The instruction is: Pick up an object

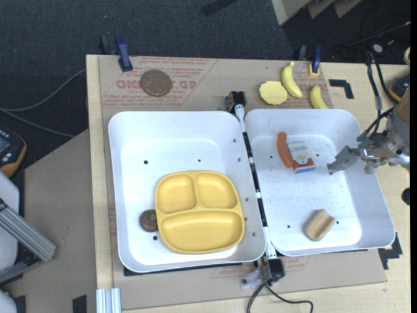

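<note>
Two shallow white plastic bins sit side by side on a tan cardboard-covered bench (195, 77). The left bin (130, 149) holds a glossy yellow three-compartment plastic tray (199, 210), rounded corners, in lower centre of frame; a small brown round cookie-like disc (148, 221) touches its left edge. The right bin (365, 220) holds a smooth red sausage-shaped toy (283, 149), just beside a small white-and-red carton (300, 156), both in its upper left. A tan bread-like block (318, 225) lies lower down, well apart. Above the bins on the bench: brown round disc (156, 82), yellow chip-like piece (273, 92), two yellow bananas (291, 80). The grey metal gripper (340, 161) reaches in from the right edge, roughly level, over the right bin's right side, pointing left toward the carton; cannot tell how far its jaws stand apart, nothing visibly gripped.
</note>
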Controlling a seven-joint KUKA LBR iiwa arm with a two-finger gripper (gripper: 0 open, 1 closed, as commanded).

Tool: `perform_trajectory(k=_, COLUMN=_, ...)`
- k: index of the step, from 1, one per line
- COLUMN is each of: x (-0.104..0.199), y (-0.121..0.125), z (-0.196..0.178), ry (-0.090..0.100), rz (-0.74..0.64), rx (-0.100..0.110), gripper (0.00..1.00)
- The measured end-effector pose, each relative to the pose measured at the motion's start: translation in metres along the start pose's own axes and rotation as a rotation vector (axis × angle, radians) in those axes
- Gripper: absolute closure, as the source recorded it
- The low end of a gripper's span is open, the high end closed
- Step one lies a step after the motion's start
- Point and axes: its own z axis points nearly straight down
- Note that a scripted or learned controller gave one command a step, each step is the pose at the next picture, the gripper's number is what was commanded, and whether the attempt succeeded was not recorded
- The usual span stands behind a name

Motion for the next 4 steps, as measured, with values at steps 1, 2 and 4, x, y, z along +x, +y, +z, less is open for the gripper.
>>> perform_trajectory(k=1, x=0.046, y=0.038, z=0.061, ry=0.003, rz=-0.005, rx=0.004, gripper=0.00)
perform_trajectory(k=2, x=0.074, y=0.089, z=0.118, ry=-0.007, rz=-0.004, rx=-0.007, gripper=0.00)
perform_trajectory(k=4, x=0.096, y=0.095, z=0.110, ry=0.001, rz=-0.002, rx=-0.013, gripper=1.00)
